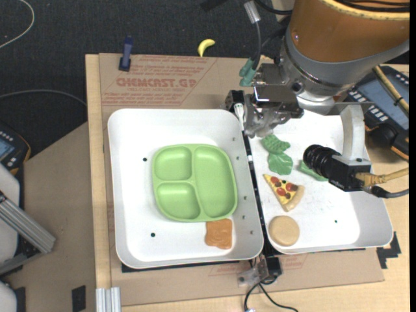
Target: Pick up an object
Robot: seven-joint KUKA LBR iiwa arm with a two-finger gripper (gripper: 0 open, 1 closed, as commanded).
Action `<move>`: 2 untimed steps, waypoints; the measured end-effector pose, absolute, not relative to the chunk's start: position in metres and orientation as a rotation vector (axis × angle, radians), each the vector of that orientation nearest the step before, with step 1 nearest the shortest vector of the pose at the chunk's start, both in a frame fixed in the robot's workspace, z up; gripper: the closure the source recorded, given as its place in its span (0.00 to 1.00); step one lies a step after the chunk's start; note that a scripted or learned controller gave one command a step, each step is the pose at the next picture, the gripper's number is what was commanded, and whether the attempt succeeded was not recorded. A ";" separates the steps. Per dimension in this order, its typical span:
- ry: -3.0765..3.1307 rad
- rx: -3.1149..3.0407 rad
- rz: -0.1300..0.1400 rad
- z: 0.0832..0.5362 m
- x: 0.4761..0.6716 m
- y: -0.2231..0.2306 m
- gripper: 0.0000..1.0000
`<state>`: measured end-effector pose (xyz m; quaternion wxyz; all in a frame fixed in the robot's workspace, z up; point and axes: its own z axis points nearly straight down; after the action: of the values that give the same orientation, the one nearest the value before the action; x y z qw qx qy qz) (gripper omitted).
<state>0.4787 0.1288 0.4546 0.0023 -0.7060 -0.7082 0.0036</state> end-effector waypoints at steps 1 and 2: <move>-2.226 -2.211 0.008 0.429 0.478 0.188 1.00; -2.208 -2.228 0.016 0.353 0.478 0.109 1.00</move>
<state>0.4785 0.1091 0.3531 0.0024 -0.7103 -0.7039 0.0051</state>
